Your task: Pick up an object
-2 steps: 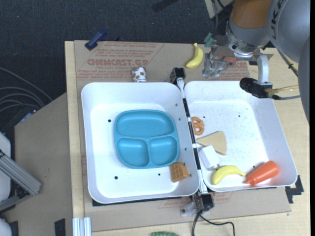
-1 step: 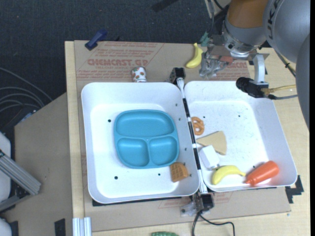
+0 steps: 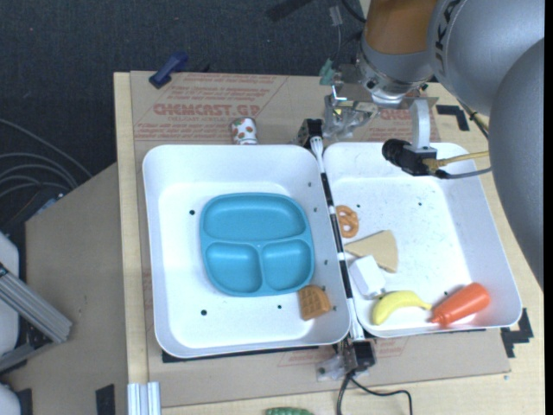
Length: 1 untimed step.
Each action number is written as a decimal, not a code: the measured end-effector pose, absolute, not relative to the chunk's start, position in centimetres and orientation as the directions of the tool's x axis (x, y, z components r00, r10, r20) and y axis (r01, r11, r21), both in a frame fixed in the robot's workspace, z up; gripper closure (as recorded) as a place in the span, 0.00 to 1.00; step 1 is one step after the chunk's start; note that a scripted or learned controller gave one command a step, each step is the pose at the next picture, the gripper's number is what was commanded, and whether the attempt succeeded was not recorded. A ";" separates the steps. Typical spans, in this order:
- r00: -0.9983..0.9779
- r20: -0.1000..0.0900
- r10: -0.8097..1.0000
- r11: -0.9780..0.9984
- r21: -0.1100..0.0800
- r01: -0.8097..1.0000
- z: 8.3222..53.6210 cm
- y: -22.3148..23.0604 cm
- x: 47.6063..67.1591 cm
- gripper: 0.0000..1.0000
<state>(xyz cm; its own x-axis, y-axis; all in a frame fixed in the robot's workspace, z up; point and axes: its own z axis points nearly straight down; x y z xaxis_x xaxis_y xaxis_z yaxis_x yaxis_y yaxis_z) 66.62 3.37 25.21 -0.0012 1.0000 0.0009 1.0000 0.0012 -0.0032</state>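
My gripper (image 3: 344, 118) hangs over the far rim where the two bins meet, with nothing visibly in it. The right bin (image 3: 484, 232) holds a pretzel (image 3: 347, 220), a tan wedge (image 3: 378, 250), a small white block (image 3: 367, 276), a yellow banana (image 3: 397, 305) and an orange carrot (image 3: 460, 304). All of these lie in its near and left part, well in front of the gripper. In the left bin (image 3: 168, 232) sit a blue divided plate (image 3: 257, 242) and a brown waffle piece (image 3: 314, 302) at the near right corner.
The grey arm with its orange band (image 3: 397, 15) fills the upper right. A black fitting with a tan stick (image 3: 415, 157) overhangs the right bin's far edge. A small spotted toy (image 3: 244, 130) and a blue item (image 3: 167, 70) lie on the bench behind the left bin.
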 end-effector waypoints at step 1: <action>-0.001 0.001 1.000 0.001 -0.001 1.000 24.8 7.9 66.6 1.00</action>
